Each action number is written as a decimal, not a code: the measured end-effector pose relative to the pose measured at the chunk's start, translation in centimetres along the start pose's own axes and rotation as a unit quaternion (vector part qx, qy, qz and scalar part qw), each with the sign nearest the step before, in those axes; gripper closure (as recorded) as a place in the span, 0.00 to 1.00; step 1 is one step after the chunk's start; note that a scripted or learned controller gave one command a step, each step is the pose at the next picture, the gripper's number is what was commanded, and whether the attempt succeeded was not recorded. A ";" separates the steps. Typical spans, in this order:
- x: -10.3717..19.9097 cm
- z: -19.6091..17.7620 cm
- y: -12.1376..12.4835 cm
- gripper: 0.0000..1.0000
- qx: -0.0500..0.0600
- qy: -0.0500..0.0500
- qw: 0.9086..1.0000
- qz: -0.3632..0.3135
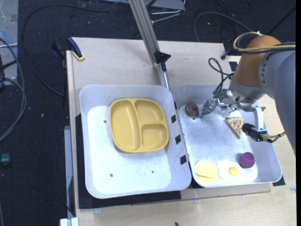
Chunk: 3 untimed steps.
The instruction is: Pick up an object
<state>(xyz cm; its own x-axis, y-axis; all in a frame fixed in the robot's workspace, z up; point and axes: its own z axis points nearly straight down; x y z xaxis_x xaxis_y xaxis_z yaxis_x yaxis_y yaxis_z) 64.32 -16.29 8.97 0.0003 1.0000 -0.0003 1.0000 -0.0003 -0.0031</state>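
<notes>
Arm (268, 69) with orange band reaching in from the right of the frame, its jaws (210, 107) low over the upper part of the right bin (207, 140). Whether the jaws are open or closed cannot be told at this slant; nothing is seen between them. Candidate objects lie in the right bin: a small brown lump (191, 109) just left of the jaws, near the bin's upper left corner; a toast-like wedge (234, 125) to their lower right; a purple ball (246, 160), a fried egg (232, 171) and a pale yellow slice (206, 169) along the bottom edge. The left bin (94, 173) carries a yellow divided plate (139, 125). The brown lump appears the likeliest target. A sound grasp probably calls for centring over it, clear of the bin wall, before descending and closing, since a lump so close to the rim may roll or be nudged aside.
</notes>
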 end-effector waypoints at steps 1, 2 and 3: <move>0.0 -1.4 0.2 1.00 -0.003 -0.001 1.000 0.000; -0.1 -7.7 0.7 1.00 -0.005 -0.001 1.000 -0.001; -0.3 -13.5 -0.2 1.00 -0.004 -0.001 1.000 0.000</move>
<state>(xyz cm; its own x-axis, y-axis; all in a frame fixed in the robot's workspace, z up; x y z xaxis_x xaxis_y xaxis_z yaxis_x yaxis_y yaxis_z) 64.19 -16.61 22.44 0.0005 1.0000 -0.0017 1.0000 -0.0005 0.0054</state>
